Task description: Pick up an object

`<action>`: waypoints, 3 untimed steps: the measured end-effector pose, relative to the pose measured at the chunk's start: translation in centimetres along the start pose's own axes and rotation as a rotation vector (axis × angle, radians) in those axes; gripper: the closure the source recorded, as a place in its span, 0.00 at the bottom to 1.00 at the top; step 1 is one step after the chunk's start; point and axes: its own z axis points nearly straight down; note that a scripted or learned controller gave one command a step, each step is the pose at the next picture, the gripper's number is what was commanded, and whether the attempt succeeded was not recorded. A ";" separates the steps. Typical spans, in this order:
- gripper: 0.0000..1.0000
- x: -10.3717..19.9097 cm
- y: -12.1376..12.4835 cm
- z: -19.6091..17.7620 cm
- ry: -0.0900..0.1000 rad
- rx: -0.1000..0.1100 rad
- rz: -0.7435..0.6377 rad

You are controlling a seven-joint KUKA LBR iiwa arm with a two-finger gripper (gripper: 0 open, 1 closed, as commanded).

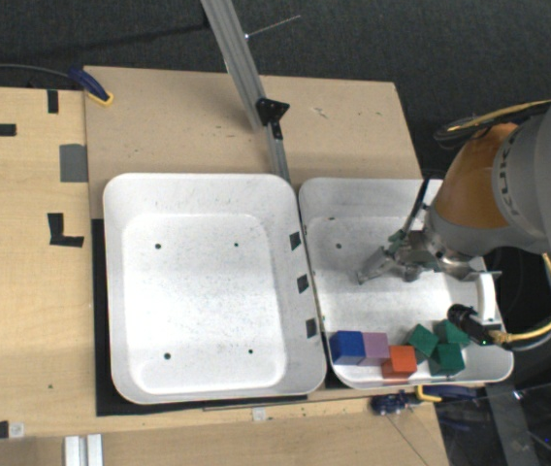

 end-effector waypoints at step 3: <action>1.00 0.9 0.9 -11.2 -0.002 -0.008 -0.002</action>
